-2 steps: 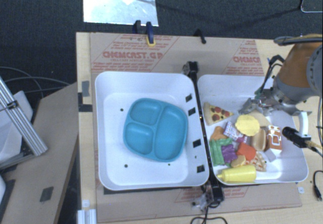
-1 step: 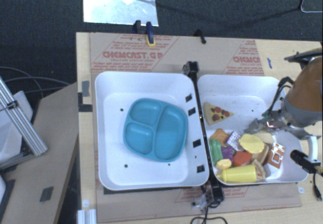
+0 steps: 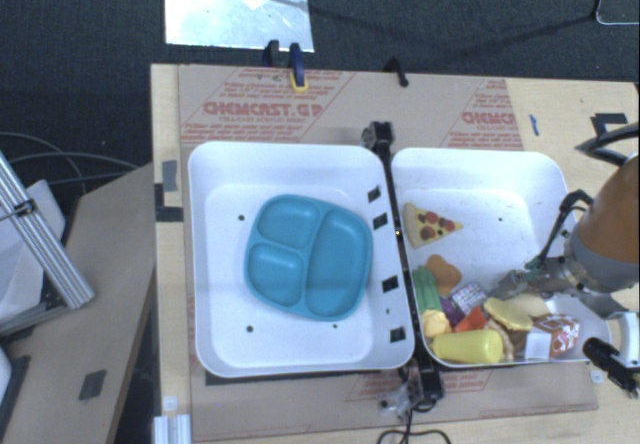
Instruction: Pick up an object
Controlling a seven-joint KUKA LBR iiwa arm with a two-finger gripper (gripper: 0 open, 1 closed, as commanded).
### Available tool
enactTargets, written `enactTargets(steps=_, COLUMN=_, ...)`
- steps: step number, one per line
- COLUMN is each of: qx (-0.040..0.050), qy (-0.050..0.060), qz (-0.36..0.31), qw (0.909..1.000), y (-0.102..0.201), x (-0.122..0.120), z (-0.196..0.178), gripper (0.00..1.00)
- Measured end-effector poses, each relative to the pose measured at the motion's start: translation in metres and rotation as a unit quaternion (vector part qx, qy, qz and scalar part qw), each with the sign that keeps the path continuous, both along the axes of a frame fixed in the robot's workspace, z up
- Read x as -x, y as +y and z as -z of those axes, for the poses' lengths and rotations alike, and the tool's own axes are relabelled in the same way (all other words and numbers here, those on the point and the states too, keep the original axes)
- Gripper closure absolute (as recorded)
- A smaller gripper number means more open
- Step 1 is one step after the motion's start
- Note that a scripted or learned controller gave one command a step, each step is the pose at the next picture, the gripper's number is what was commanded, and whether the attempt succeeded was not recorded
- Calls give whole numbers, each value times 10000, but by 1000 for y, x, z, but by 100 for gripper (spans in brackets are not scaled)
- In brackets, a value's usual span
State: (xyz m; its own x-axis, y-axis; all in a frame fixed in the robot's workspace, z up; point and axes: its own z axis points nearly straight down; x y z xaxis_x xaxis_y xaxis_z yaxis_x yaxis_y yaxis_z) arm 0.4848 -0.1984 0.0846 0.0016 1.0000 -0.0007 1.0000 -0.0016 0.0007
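The right bin [image 3: 480, 182] holds a heap of toy food along its front. A pizza slice [image 3: 432, 224] lies apart near the left wall. Below it sit an orange-brown piece [image 3: 443, 270], a green piece [image 3: 427, 287], a yellow cylinder [image 3: 467, 345], a tan bun-like piece [image 3: 510, 312] and a red-and-white packet [image 3: 555, 337]. My gripper [image 3: 520, 282] reaches in from the right, low over the heap, just above the bun-like piece. The arm's orange band [image 3: 610, 227] shows at the right edge.
The left bin [image 3: 225, 182] holds a blue divided plate [image 3: 308, 256] in its middle. A black divider with clips [image 3: 390, 232] runs between the bins. The back half of the right bin has bare floor. Cardboard lies under both bins.
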Motion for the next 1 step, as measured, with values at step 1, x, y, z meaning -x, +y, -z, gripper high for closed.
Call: enactTargets(steps=1, qx=1, qy=-10, qz=-11, qw=10000, y=-8, x=-2, z=-5, gripper=0)
